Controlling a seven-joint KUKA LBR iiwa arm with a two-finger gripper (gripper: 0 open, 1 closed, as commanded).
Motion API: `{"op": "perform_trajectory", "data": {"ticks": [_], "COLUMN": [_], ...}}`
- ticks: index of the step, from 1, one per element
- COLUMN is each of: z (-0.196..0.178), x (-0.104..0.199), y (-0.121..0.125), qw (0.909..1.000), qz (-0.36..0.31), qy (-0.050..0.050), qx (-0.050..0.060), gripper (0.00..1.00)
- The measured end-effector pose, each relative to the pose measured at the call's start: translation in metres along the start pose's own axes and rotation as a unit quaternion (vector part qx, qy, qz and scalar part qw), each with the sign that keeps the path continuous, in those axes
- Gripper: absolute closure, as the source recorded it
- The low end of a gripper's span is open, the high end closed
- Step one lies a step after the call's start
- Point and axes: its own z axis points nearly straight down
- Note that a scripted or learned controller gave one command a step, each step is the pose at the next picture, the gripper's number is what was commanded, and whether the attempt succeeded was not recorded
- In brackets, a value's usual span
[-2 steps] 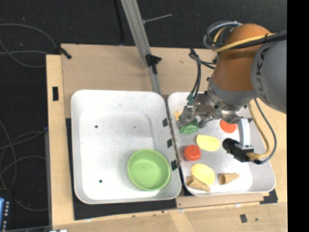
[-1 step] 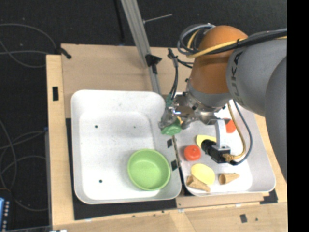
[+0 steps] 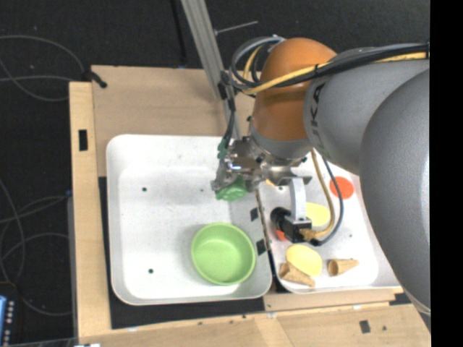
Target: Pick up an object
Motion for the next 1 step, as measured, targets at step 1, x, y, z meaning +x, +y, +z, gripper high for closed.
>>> {"op": "perform_trajectory", "data": {"ticks": [1], "z": [-0.0007], "x": [-0.0022], "y": [-0.0001], "qw": [1.0000], "qz": [0.002], "qy": [0.000], "qx": [0.000], "gripper": [0.00]}}
